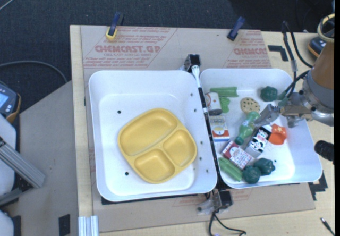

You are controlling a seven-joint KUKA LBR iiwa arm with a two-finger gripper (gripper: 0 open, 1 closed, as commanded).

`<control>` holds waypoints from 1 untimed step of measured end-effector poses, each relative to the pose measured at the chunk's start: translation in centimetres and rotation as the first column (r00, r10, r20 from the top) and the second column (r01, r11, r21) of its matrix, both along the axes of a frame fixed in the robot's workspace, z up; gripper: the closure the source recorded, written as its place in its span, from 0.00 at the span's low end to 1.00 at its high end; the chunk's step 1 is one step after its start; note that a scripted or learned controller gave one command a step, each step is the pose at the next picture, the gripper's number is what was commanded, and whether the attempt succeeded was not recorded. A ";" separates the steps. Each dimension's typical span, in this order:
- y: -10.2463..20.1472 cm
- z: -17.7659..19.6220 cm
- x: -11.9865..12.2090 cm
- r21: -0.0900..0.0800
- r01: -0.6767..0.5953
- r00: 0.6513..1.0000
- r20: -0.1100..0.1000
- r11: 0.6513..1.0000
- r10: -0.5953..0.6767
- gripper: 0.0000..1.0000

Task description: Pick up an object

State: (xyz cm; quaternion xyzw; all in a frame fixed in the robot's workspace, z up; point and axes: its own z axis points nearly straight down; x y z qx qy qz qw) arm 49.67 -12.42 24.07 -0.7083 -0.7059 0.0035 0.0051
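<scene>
The gripper (264, 116) is seen low over the right bin (303, 168), reached in from the right edge, its slim grey fingers slanting down and to the left; whether they are spread or closed cannot be told, and nothing is seen caught between them; no object can be said to be held.

The nearest candidates lie just below and to the left of the tips: a green bottle (245, 128) with its long axis running steeply from upper right to lower left, and a black-and-white carton (258, 141) just beside it; an orange piece (278, 134) sits to the right of the carton, under the wrist; a short descent along the current slant is judged to meet the bottle or the carton first.

The right bin is crowded; a long green vegetable (223, 92) lies crosswise near its top edge; a round cookie (248, 104) and a dark green lump (269, 93) are set near the far side; a small white can (214, 103) and a white-and-red packet (219, 128) line the left wall; a red packet (237, 155) and two broccoli pieces (258, 170) fill the near corner.

The left bin (106, 91) is occupied by a yellow divided plate (156, 145), lying flat and turned at an angle; both bins rest on the tabletop (85, 54).
</scene>
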 end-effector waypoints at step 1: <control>0.0 0.6 0.2 -0.002 -0.003 1.000 0.013 1.000 0.003 0.00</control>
